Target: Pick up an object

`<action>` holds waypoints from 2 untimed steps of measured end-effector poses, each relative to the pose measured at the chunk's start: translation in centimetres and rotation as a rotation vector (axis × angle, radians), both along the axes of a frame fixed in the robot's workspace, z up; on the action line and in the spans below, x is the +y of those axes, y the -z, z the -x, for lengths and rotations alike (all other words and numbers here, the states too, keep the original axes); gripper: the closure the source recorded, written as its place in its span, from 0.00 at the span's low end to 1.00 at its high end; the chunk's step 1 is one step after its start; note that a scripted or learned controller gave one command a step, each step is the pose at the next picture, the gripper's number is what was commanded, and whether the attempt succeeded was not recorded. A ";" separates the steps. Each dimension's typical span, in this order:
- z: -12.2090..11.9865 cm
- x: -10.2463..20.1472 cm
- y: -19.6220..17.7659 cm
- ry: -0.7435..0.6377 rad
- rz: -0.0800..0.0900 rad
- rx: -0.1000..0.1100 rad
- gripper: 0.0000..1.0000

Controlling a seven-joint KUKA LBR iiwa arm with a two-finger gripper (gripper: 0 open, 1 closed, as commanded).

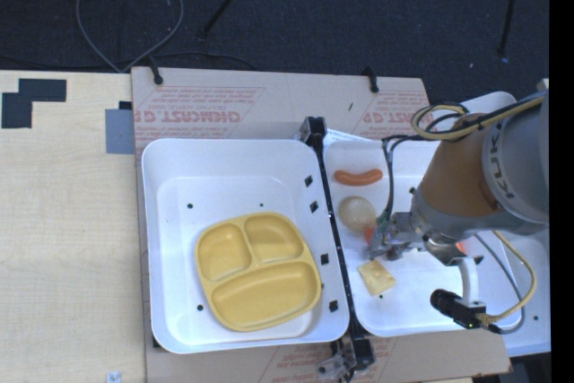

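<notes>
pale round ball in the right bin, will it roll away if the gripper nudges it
Probably. The pale ball looks smooth and round, so a sideways nudge would likely send it rolling across the flat floor of the right bin. The bin's wall and the orange sausage beside it might stop it. The gripper sits close by, so a centred approach seems safer.

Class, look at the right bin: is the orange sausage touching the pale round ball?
Apart. The camera view shows a strip of white bin floor between the orange sausage and the pale round ball below it.

A grey KUKA arm (525, 166) with an orange band (457, 179), looped yellow and black cables (439, 117), and a small dark tool (387, 239).
</notes>
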State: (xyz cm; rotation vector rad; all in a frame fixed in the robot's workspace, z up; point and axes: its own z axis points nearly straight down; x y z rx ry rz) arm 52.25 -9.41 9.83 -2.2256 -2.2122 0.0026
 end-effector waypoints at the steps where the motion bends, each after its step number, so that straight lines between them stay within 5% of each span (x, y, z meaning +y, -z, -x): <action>1: -0.4 0.9 -5.0 -0.007 0.001 -0.005 1.00; 2: -0.1 1.3 -9.4 -0.007 0.001 -0.005 1.00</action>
